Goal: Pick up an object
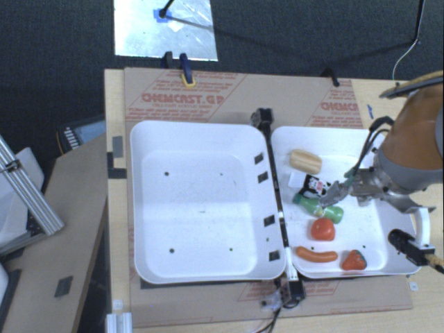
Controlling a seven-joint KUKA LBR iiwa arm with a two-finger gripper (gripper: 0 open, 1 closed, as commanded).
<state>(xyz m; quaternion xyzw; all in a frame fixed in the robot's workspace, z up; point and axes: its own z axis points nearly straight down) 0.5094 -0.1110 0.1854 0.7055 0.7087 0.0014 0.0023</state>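
Two shallow white bins sit side by side on the tabletop [229, 89]. The left bin [201, 200] shows bare floor. The right bin [333, 141] holds a tan bread roll [305, 161] at its far side, a green bottle [319, 207] in the middle, a red tomato [322, 229] just nearer, and an orange sausage [316, 255] and a strawberry [354, 260] along the near wall. My pincer [333, 194] sits at the green bottle; I cannot tell whether it is apart or together.

Lab: robot arm [416, 144], test bins [201, 207]
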